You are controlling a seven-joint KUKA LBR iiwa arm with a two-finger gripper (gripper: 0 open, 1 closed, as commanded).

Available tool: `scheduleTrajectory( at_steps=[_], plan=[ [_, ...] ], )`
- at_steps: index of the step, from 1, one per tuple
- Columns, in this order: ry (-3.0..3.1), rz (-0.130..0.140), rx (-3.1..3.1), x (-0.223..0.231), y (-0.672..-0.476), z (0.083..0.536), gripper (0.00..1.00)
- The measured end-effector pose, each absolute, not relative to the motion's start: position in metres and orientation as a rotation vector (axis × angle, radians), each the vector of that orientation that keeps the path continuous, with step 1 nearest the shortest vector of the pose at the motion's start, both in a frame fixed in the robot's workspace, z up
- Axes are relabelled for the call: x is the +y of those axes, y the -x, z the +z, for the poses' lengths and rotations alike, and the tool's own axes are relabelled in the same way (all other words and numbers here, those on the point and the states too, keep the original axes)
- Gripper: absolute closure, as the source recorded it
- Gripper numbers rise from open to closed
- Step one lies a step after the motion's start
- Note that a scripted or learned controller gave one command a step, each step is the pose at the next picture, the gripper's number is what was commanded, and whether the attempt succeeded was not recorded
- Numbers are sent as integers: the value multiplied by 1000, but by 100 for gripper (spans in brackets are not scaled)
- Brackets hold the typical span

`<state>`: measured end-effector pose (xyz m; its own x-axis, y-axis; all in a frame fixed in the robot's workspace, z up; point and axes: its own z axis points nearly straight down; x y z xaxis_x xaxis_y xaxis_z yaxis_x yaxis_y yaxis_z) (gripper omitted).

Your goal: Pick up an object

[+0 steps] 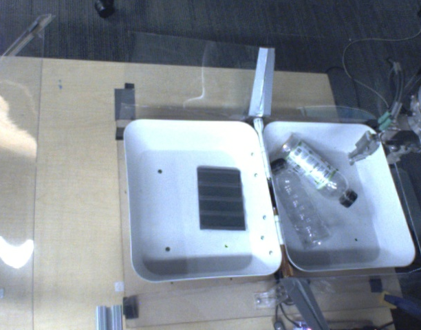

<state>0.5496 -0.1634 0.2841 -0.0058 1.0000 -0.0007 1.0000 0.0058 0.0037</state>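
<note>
Gripper low over the right bin, in that bin's far right corner, its grey tip slanting down and toward the left. Open or closed: cannot tell from this angle, the tip reads as one grey sliver. Nothing seen held in it. Wrist and cabling crowd in behind it at the frame's right margin.

Labelled bottle: clear plastic, lying on its side just left of the gripper tip, near it but apart. It runs diagonally, with its dark cap at the end below and slightly left of the tip. A pale label band wraps its middle.

Second bottle: also clear, no label, lying flat further left and lower from the gripper. Its black cap sits against the bin's left wall. Its upper part seems to touch or pass under the labelled bottle; which one, unclear through the clear plastic.

Left bin: well left of the gripper, across the divide between the two bins. A dark ribbed rectangle lies flat near its middle, well apart from the gripper.

Grey metal strip lies on the bench beyond the gap between the bins, up and left of the gripper
</note>
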Motion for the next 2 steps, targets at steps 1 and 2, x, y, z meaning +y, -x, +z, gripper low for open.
scheduleTrajectory(
  at_steps=[1, 2],
  plan=[
    [-1972, 3, 2443, -156, -586, 142, 0],
    [-1963, 3, 2456, -159, -603, 107, 0]
  ],
)
